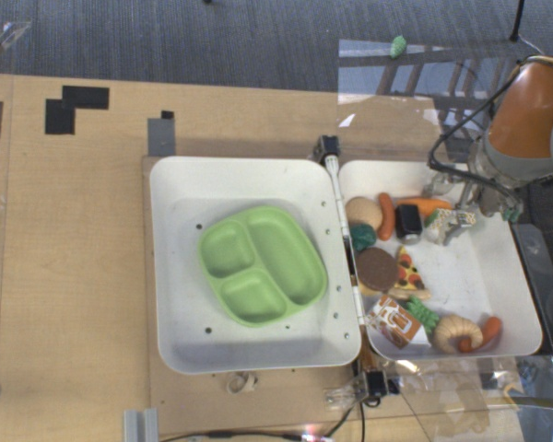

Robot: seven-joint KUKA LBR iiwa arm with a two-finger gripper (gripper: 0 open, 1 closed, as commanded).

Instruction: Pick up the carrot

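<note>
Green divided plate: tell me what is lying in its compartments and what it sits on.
The green divided plate shows three bare compartments with nothing in them. It rests in the left white bin. The bin floor directly beneath it is covered.

Two white bins on the bench, with the arm reaching in from the right.

We see a green divided plate (261,265) lying in the left bin (180,201). In the right bin (484,284), play food crowds the left side: the carrot (426,206) lies near the top edge with a small black block (408,220) just beside it, and a brown disc (377,267) sits below them. The gripper (447,224) hangs just right of the carrot, under the arm's orange band (525,109).
</note>
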